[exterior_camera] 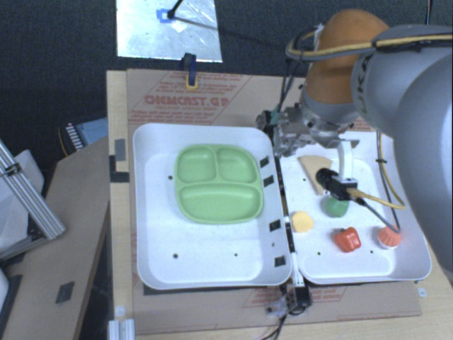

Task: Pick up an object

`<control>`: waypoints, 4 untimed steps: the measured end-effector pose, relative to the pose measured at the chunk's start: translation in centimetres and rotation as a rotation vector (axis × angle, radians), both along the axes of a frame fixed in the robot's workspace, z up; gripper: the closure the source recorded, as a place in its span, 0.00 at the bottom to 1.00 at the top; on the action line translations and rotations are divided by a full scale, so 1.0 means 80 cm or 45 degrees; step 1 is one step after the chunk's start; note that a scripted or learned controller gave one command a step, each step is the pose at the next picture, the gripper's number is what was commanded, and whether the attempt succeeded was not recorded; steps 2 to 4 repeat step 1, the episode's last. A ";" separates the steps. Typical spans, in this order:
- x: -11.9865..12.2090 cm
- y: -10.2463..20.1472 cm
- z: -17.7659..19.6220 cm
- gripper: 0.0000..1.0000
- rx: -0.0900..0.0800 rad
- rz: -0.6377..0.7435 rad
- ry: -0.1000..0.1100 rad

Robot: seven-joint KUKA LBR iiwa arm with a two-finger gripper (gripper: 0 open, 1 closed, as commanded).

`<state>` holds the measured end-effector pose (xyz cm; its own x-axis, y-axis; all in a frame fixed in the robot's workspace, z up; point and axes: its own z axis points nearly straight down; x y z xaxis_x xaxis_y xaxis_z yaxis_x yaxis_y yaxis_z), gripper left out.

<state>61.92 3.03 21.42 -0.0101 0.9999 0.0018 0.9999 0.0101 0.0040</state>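
The right bin (368,272) holds several small things. A tan wedge (313,166) lies near its far left, and a green round piece (337,207) sits in the middle. A yellow lump (303,222) rests by the divider. A red pepper-like piece (347,239) and an orange-pink piece (388,238) lie toward the front. My gripper (286,142) hangs low over the far left corner of this bin, just beyond the tan wedge. Nothing shows in its grasp.
A green divided plate (218,183) lies in the left bin (152,261). The arm's big grey and orange body covers the right bin's far right part. A foil sheet (168,20) lies behind the bench.
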 end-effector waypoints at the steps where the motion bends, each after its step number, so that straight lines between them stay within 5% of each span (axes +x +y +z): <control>1: 0.010 0.065 -0.004 1.00 0.000 -0.001 0.002; 4: 0.010 0.065 -0.004 1.00 0.000 -0.001 0.002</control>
